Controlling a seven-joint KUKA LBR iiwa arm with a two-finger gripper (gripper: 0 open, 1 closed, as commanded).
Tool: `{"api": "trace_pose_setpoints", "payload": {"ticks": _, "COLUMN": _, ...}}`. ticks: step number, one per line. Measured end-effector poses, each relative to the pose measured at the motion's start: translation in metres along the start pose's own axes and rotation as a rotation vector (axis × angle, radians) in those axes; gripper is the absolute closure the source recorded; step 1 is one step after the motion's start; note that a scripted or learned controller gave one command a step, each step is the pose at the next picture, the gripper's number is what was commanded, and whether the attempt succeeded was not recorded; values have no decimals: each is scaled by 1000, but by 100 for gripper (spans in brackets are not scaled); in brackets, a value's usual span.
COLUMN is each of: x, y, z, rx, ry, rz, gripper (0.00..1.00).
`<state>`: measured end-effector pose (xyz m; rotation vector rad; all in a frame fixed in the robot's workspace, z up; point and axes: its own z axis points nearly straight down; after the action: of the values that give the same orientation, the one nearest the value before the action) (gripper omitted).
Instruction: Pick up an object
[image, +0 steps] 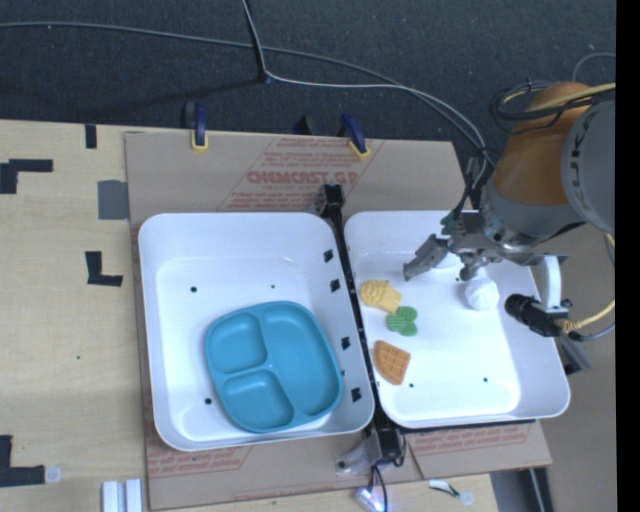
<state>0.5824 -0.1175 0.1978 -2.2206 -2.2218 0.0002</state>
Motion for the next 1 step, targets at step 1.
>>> {"api": "trace_pose_setpoints", "payload": {"ticks": 1, "x": 7, "y": 12, "z": 103, "rx": 6, "ry": 1, "rz": 0, "gripper": 0}}
